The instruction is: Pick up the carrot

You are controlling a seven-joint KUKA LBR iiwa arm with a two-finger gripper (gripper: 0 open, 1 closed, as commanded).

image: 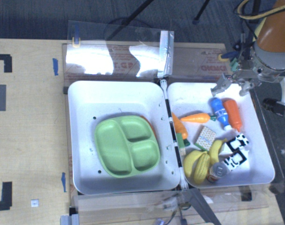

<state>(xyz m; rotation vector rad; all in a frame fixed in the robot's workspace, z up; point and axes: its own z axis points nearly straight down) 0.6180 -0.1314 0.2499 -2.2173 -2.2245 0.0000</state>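
The carrot (195, 118), a tapered orange piece, lies on its side in the middle of the right bin (262, 146), just left of a blue bottle (219, 110). My gripper (232, 87) hangs over the bin's far right corner, up and to the right of the carrot and apart from it. Its two fingers are spread open with nothing between them. The arm's orange band (273, 34) is above it at the right edge.
An orange cylinder (233, 114) lies beside the blue bottle. An orange-and-green piece (179, 128) rests against the divider. Bananas (198, 164), a cracker-like square (206, 137), a black-and-white object (236, 152) and a can (218, 171) crowd the near half. The left bin (81, 102) holds a green divided plate (127, 145).
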